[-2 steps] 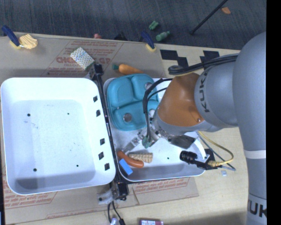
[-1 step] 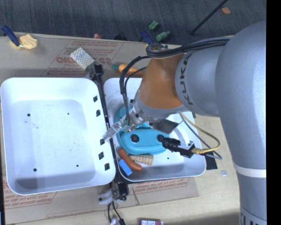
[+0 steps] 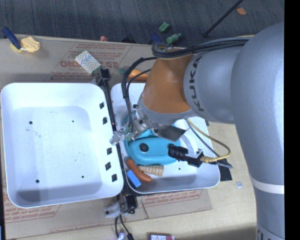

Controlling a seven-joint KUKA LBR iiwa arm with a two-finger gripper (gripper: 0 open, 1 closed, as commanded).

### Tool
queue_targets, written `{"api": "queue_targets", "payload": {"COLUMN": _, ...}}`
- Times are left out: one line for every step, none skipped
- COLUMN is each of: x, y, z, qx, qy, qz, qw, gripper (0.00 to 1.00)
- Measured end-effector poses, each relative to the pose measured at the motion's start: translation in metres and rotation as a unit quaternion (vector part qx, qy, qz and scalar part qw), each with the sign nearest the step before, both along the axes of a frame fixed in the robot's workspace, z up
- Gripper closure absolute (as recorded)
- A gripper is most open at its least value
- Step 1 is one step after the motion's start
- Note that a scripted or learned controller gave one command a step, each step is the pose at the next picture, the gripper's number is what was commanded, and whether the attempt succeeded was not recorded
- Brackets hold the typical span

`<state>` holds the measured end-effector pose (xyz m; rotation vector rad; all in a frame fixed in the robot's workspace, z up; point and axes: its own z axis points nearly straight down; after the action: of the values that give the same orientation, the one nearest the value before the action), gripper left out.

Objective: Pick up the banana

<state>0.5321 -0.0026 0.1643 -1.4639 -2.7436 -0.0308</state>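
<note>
My arm's orange band [image 3: 165,84] and grey wrist cover most of the right bin [image 3: 210,179]. The gripper [image 3: 126,134] reaches down at that bin's left wall, near the divider, with the wrist hiding most of it. A yellow-orange sliver [image 3: 137,74] peeks out behind the arm at the bin's far edge; I cannot tell whether it is the banana. Just below the gripper lies a light blue toy [image 3: 149,151].
An orange carrot-like piece [image 3: 139,172], a blue block [image 3: 133,180] and a tan piece [image 3: 153,170] lie at the right bin's front left corner. A black cable plug [image 3: 182,154] hangs over the bin. The left bin [image 3: 10,134] stands beside it.
</note>
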Motion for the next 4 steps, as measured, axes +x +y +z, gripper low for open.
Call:
{"api": "queue_targets", "payload": {"x": -0.038, "y": 0.057, "z": 0.136, "qx": -0.0162, "qy": -0.01, "qz": 0.017, "qw": 0.9997, "gripper": 1.0}}
{"api": "queue_targets", "payload": {"x": -0.055, "y": 0.096, "z": 0.226, "qx": -0.0162, "qy": -0.01, "qz": 0.006, "qw": 0.9998, "gripper": 1.0}}
{"api": "queue_targets", "payload": {"x": -0.056, "y": 0.027, "z": 0.197, "qx": -0.0178, "qy": -0.006, "qz": -0.125, "qw": 0.992, "gripper": 1.0}}
{"api": "queue_targets", "payload": {"x": -0.052, "y": 0.089, "z": 0.138, "qx": -0.0195, "qy": -0.001, "qz": -0.307, "qw": 0.9515, "gripper": 1.0}}
